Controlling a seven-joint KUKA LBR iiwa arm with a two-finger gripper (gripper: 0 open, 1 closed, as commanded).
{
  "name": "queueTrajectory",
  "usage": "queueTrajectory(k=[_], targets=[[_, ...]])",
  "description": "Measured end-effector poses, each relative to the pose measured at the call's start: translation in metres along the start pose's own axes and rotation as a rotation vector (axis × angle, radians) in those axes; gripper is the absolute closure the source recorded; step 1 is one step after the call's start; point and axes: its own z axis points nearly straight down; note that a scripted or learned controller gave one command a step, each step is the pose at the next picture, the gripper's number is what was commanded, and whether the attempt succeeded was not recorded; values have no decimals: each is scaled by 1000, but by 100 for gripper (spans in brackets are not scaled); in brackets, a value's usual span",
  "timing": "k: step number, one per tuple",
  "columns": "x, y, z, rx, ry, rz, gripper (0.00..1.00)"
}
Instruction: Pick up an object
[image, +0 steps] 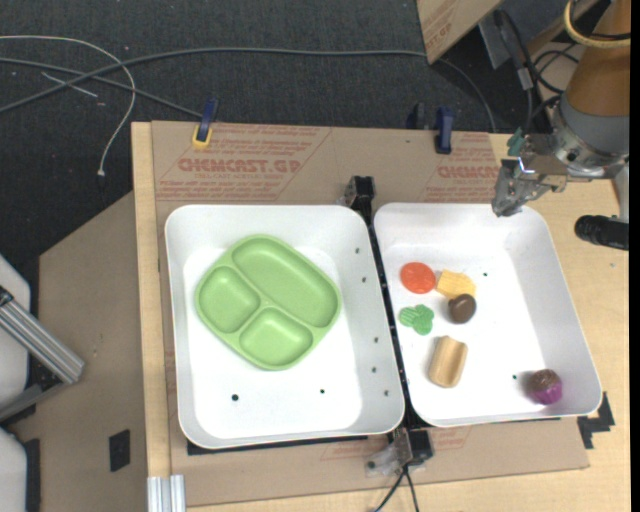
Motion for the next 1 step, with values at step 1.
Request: queueTrajectory(k=[1], targets=[[44, -14, 9, 0, 0, -1, 100]])
